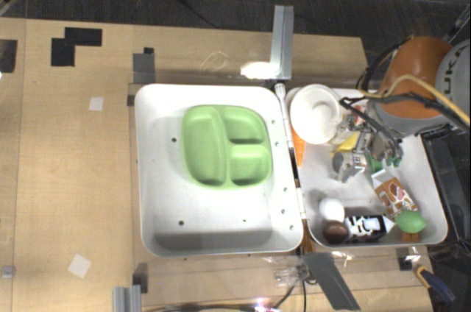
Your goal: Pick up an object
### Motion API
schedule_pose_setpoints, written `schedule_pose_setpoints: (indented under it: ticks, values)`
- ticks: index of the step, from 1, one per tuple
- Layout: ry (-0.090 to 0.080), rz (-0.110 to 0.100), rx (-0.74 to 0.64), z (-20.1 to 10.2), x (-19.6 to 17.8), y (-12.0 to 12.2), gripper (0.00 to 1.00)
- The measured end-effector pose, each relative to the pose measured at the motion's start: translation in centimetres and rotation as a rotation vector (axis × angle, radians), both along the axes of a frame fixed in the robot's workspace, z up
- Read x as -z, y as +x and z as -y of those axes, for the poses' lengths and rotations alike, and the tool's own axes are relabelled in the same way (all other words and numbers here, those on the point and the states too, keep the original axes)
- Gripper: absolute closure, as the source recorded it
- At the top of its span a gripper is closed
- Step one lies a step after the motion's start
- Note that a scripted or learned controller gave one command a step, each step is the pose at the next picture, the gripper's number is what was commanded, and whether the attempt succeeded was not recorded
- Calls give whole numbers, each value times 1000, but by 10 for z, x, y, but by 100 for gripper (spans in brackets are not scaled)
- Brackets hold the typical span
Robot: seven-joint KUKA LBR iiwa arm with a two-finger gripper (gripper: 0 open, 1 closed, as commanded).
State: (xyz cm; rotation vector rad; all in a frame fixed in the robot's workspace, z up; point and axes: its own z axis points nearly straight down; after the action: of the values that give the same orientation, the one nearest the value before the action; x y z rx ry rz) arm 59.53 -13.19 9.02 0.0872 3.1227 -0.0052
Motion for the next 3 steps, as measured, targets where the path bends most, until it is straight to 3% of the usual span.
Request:
schedule_pose_setpoints:
  ticks: [1, 2, 3]
  values:
    - [0, 11, 101, 21, -2, -93, 0]
    - [3, 6, 121, -17, -2, -71, 0]
    - [6, 0, 246, -21, -2, -60, 0]
